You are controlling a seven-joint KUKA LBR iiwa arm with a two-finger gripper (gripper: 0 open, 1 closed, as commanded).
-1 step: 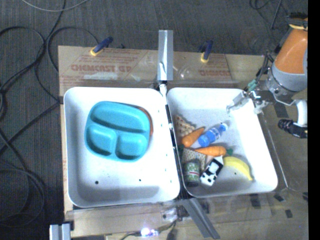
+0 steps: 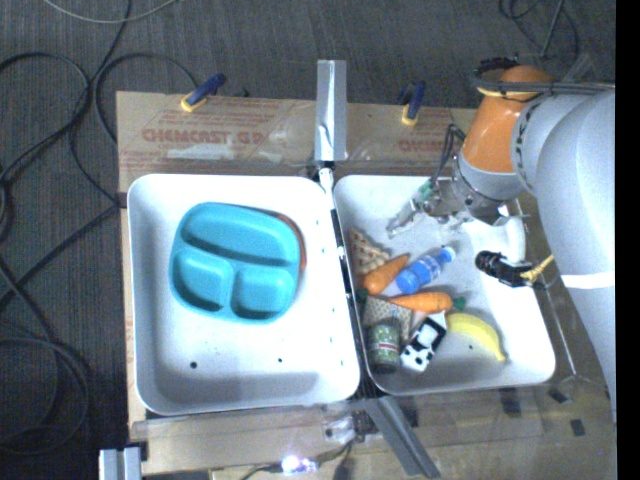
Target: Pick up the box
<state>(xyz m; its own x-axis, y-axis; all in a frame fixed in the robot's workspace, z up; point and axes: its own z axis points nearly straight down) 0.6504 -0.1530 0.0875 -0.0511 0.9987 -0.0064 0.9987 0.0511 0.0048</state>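
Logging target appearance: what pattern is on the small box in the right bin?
Black and white patches, like a cow print. The box shows in the camera view, beside the banana.

Arm [image 2: 585, 183] comes in from the right edge, a thick grey link running down that side. Orange band [image 2: 497, 133] sits just above the wrist, in the upper right. Wrist is angled down and to the left. Gripper [image 2: 412, 218] hangs off it, metallic, its two fingers [image 2: 400, 222] splayed apart toward lower left with nothing visible between them.
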